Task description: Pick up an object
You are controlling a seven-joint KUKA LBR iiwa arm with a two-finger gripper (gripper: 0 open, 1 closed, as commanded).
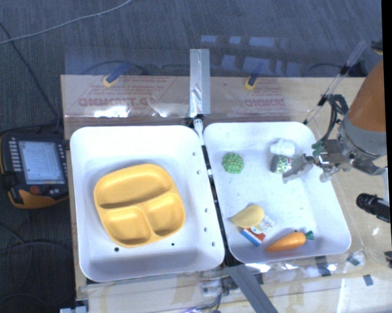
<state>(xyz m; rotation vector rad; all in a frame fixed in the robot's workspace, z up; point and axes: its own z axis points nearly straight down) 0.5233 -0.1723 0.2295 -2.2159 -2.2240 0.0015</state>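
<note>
Logging right bin contents: green-and-white toy at back right, we see gripper just beside it, fingers apart, clamping nothing | green ball, banana, carrot nearby | yellow divided tray in left bin.

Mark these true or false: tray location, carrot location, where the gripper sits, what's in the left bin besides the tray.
1. The yellow divided tray lies in the left bin. True.
2. The carrot lies in the left bin. False: it lies in the right bin, near its front edge.
3. The gripper is over the right bin, beside the white and green object. True.
4. The green ball sits on the yellow tray. False: it rests on the floor of the right bin, near the divider.
5. The arm reaches in from the left. False: it comes in from the right.
</note>
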